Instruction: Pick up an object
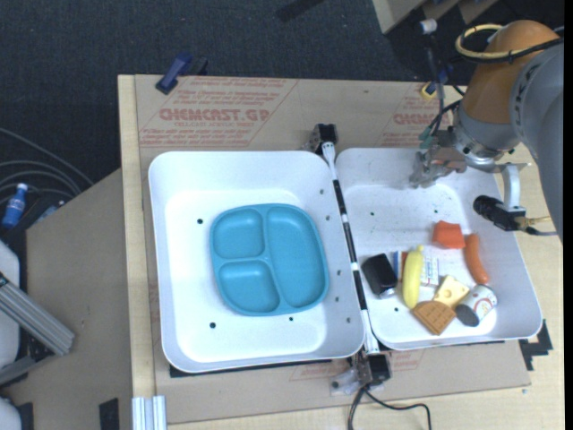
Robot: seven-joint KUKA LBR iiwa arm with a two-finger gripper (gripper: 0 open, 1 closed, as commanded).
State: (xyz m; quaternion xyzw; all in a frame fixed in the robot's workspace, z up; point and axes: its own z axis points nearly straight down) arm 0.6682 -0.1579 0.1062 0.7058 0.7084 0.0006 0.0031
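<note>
Two white bins side by side on the bench (224, 106), which is topped with a printed cardboard sheet. Left bin (179, 186) holds a blue divided plate (267, 258) lying flat near its middle, three compartments, nothing in them.

Right bin (385, 173) has all the small things bunched in its near right part: black block (380, 273) closest to the divider, yellow banana (412, 278) just beside it, a small white packet (432, 266) touching the banana, orange block (448, 235) at the far end of the bunch, an orange carrot-like stick (474, 256) to its right. Nearer the front rim: pale yellow wedge (450, 291), brown waffle-like cracker (434, 315), dark grey lump (466, 313), and a white round can (483, 301) on its side. Several of these touch or overlap. Far left part of the right bin floor is bare.

Grey arm (524, 97) comes in from the right, orange band on top. Claw (431, 167) sits over the far edge of the right bin, well apart from the bunch of things, nothing seen between its tips. How wide it stands: cannot tell, too small and blurred. A black cable plug (492, 210) hangs just right of the claw, over the bin's right rim.

Blue clip (172, 74) at the bench's far left corner.
</note>
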